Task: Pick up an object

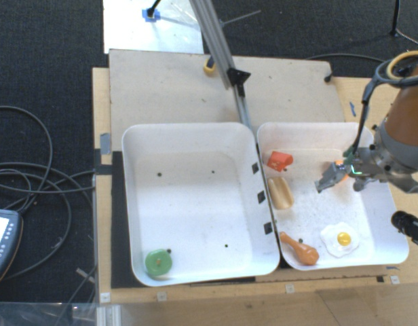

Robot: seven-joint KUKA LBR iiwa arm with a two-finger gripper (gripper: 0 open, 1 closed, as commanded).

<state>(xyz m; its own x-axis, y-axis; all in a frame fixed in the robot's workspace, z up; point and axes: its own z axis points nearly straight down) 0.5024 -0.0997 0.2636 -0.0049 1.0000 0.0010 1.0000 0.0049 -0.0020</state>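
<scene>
My gripper [329, 179] hangs over the right part of the right bin [311, 133], pointing down and to the left. A small orange bit [336, 165] shows just behind it, mostly hidden by it. In that bin lie a red block [280, 159] near the back left, a tan hot-dog bun [281, 193] below it, an orange carrot-like piece [298, 248] at the front, and a fried egg [342, 240] at the front right. A green round object [158, 263] sits in the front left corner of the left bin [188, 133].
The two bins touch along a shared wall [262, 195] with black clips. A slanted grey pole [216, 32] crosses the back of the bench. The arm's body [406, 134] stands over the right bin's right edge.
</scene>
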